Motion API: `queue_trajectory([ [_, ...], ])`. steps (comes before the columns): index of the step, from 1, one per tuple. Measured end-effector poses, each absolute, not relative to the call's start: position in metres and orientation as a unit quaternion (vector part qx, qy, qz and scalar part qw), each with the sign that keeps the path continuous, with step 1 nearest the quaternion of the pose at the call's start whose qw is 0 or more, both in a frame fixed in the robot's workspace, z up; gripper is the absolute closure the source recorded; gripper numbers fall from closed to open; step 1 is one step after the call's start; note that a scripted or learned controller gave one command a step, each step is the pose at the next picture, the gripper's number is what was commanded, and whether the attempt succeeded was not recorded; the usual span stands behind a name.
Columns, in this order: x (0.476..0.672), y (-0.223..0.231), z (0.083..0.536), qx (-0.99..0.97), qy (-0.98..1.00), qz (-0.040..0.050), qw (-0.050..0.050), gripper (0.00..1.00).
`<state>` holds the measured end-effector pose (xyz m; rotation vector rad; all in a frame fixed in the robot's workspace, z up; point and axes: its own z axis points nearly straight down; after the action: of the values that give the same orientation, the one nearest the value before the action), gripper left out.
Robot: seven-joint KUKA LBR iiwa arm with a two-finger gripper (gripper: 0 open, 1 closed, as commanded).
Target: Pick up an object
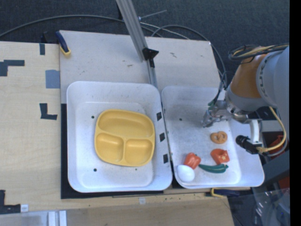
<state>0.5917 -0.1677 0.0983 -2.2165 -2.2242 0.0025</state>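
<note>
The left bin holds a yellow divided plate, lying flat near its middle and well away from the arm, so it plays no part for now. To the right of that plate, across the shared rims, is the right bin, and every likely thing to pick lies in the near half of it. Nearest the plate is a white egg against the bin's near-left corner, with a red pepper touching it just behind. Further right a green chilli lies flat, a second red piece resting against it, and a small brown pretzel sits apart behind them.

The gripper hangs over bare bin floor just behind and left of the pretzel, with nothing between its fingers; how far apart they stand cannot be made out. It looks poised to descend, and the pretzel, standing alone, seems the easiest target; the clustered pieces would crowd the fingers.
</note>
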Motion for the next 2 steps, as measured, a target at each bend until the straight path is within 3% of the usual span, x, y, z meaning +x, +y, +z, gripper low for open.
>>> queue_trajectory([
  [2,0.582,-0.173,0.188,-0.707,-0.707,-0.0007,-0.001,1.0],
])
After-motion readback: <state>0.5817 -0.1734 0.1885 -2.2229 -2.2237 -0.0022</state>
